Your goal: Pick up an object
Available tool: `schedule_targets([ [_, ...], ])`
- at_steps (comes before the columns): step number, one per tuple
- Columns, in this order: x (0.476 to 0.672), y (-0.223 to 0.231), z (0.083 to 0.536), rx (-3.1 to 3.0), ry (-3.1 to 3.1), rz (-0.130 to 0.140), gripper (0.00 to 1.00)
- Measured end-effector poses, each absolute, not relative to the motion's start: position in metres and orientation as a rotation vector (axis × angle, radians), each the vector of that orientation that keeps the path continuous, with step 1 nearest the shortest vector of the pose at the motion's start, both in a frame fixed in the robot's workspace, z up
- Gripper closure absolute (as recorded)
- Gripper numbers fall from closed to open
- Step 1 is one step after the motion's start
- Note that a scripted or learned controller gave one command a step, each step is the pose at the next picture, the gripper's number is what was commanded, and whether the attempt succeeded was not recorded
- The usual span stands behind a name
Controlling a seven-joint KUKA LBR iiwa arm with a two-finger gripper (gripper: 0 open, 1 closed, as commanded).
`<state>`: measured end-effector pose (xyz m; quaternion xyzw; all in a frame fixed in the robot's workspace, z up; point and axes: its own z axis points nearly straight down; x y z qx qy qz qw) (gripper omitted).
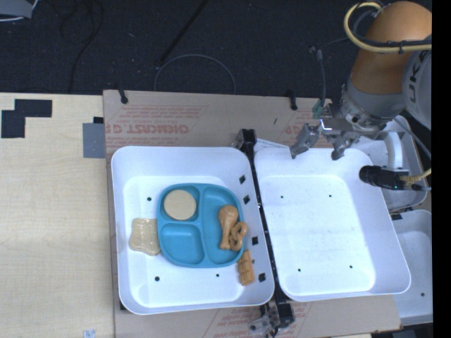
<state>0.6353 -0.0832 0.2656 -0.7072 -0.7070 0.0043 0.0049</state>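
Observation:
My gripper (318, 146) hangs above the far edge of the right bin (331, 287), its two fingers spread open with nothing between them. In the left bin (134, 174) lies a blue divided plate (187, 248). On the plate rest a round tan cookie (180, 204) and a brown chicken drumstick with a pretzel (231, 227). A pale toast slice (144, 236) lies just left of the plate. A small brown piece (245, 267) sits at the plate's lower right corner.
A black divider (255, 210) runs between the two bins. Brown cardboard (183, 122) lies under the bins. A black cylinder on the arm's side (380, 177) juts over the right bin's right rim.

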Motion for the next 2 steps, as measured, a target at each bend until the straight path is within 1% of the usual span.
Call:
schedule_targets([
  [1,0.637,-0.083,0.272,-2.219,-2.223,0.001,0.00],
  [2,0.631,-0.075,0.218,-2.218,-2.216,0.008,0.00],
])
